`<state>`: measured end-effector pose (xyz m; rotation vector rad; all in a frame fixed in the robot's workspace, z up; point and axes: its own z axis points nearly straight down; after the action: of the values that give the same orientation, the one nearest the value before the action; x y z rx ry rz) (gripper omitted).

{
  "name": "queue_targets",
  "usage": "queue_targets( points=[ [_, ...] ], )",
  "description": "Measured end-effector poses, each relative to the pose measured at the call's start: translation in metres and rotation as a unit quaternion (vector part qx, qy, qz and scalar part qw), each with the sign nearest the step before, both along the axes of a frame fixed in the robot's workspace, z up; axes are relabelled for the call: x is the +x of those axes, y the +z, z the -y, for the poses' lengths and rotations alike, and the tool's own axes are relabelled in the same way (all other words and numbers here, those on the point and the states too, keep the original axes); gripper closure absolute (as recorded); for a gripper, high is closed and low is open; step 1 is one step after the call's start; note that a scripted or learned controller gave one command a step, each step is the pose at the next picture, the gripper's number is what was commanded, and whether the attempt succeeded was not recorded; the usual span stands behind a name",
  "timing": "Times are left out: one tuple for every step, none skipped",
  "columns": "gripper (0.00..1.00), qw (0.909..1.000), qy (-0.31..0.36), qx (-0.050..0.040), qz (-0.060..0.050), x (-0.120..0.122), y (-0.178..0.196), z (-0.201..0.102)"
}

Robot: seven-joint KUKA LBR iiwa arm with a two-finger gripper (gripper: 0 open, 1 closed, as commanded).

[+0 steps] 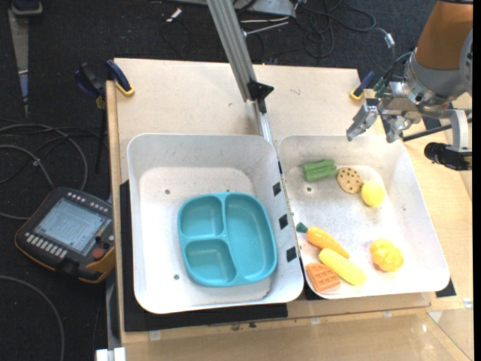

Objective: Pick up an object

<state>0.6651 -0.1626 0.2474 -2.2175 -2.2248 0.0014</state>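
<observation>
Dark floor strewn with cables surrounds a pale bench, and a teach pendant lies on the floor to the left of it. Two shallow white bins sit side by side on the bench. A turquoise divided plate with three compartments lies in the left bin. The toy foods lie in the right bin. A green piece sits near the far wall, its long axis running roughly left to right. Just beside it are a round brown cookie and, touching or nearly touching that, a yellow lemon. Nearer the front, an orange carrot lies slantwise, its green-tipped end pointing up and left toward the divider between the bins. A yellow corn-like piece lies just beside it on much the same slant. An orange waffle rests at the front edge, and a lumpy yellow item sits apart to the right.

The hand hangs above the far right corner of the right bin, well apart from the foods. Its fingers are spread, with nothing between them.
</observation>
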Motion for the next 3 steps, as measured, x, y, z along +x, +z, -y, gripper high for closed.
queue_targets(
  points=[
    [0.0, 1.0, 0.0, -0.0004, 0.0, 0.0, 0.0, 0.0],
    [0.0, 1.0, -0.001, 0.0004, -0.003, -0.009, -0.048, -0.003],
    [0.0, 1.0, 0.0, 0.0005, -0.003, -0.004, -0.11, -0.006]
  ],
)
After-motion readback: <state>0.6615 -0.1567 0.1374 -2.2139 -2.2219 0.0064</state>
